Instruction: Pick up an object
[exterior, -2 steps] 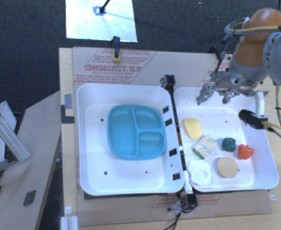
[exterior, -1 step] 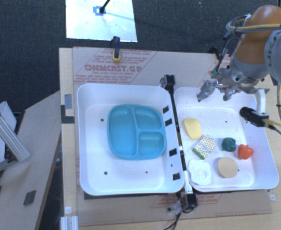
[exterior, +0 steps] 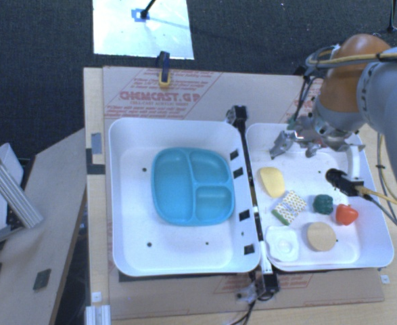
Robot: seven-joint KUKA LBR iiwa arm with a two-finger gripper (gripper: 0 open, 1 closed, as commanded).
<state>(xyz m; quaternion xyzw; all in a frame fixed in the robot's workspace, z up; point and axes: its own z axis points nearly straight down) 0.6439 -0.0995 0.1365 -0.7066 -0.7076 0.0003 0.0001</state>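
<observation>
- Currently the gripper (exterior: 294,143) hangs over the far part of the right bin (exterior: 372,248), fingers spread apart, nothing between them.
- Nearest candidate: the yellow oval object (exterior: 272,181), on the bin floor just in front of the fingertips, clear of its neighbours.
- Handling, as judged: it looks light, smooth and rounded, so it may slip; grip across its narrow width.
- Farther toward the near rim lie a checkered block (exterior: 289,206), green piece (exterior: 323,203), red piece (exterior: 346,214), tan disc (exterior: 320,235) and white cup (exterior: 282,244).
- The left bin (exterior: 129,248) holds a blue divided tray (exterior: 191,185).
</observation>
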